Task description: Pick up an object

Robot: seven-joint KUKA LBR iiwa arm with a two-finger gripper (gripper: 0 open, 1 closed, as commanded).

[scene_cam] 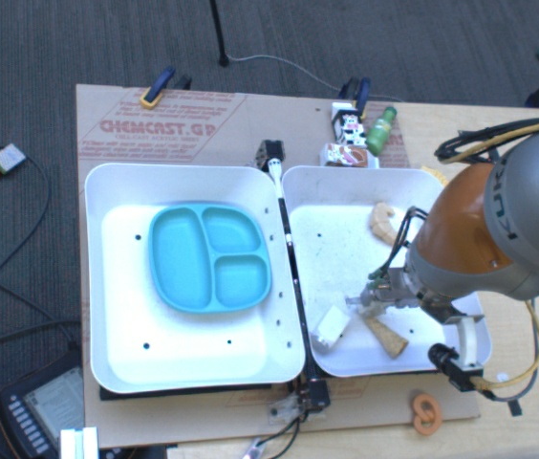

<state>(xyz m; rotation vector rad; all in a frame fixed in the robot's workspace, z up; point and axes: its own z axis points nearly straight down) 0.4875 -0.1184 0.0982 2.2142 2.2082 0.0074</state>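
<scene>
Arm comes in from the right, grey w/ the orange band, wrist low over the right bin (300,256). Gripper (377,299) sits down near the bin floor, toward the front half. Can't tell from here if it's open, closed or grasping anything; the wrist blocks most of it.

Task objs, all in the right bin: a tan wedge-shaped piece (387,337) lies just below the gripper tip, angled toward the front right corner, very close to it, maybe touching, can't say for sure. A small white block (332,326) lies just to the left of that, near the gripper but apart from it. A 2nd tan lump (382,222) lies farther back, near the back wall, partly behind the arm's cable, well apart from the gripper.

Left bin (97,256) holds a blue divided tray (210,258), three compartments, lying flat around the middle. Can't see anything lying in its compartments.

Behind the bins on the cardboard: a green bottle (380,130) lying tilted beside a small printed box (348,142), plus a blue-yellow clamp (159,85) at the back left edge. An orange ring (426,414) lies on the bench in front of the right bin.
</scene>
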